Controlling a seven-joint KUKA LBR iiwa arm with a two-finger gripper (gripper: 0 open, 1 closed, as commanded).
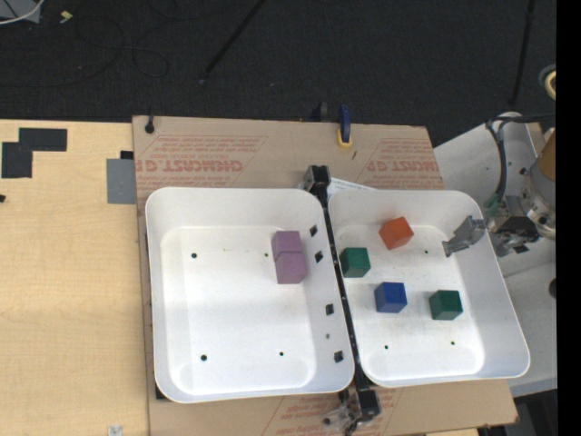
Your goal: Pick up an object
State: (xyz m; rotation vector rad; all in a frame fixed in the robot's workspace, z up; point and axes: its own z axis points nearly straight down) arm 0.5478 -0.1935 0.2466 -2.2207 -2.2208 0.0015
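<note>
Gripper [465,234] mine, over right bin's [508,334] right rim, jaw spread I cannot tell, nothing seen held | orange block [396,232] nearest, then blue cube [390,297], green cubes [446,304] [355,262]; purple block [289,256] in left bin [172,334] | advice: centre over orange block, descend straight.

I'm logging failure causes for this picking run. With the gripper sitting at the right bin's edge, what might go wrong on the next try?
1. The gripper hangs over the right bin's rim; dropping straight down may strike the wall.
2. The blue cube and two green cubes lie fairly close together, so a grasp could nudge a neighbour.
3. The orange cube looks turned, so fingers may slip off its corners.
</note>
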